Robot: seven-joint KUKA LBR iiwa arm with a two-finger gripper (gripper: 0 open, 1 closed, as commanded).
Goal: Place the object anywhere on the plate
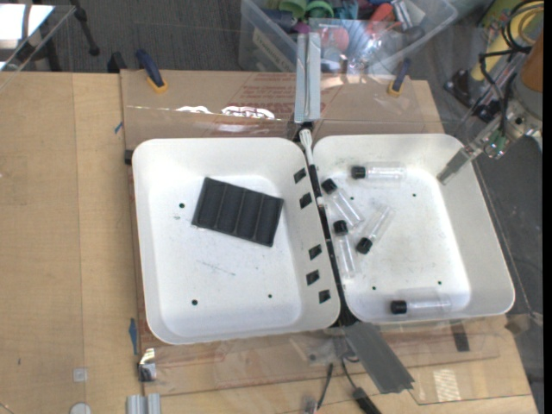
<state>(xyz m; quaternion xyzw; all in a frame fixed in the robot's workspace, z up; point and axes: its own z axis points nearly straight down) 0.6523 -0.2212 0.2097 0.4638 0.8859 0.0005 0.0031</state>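
Note:
A black ridged plate [238, 211] lies flat in the left bin [164, 309], slightly toward its far side. Several clear tubes with black caps lie in the right bin [483, 257]: one near the far wall [379, 172], a cluster by the centre divider [345, 210], one slanted beside it [375, 228], and one near the front wall [423, 304]. My gripper [454, 167] hangs at the right bin's far right corner, above the rim and well apart from the tubes. Nothing shows in it.
A clear tub of colourful items [345, 11] stands behind the bins. A metal bar [306, 76] runs back from the divider between the bins. Cables and the arm's body [517, 102] crowd the far right. Bare wooden bench [60, 231] lies to the left.

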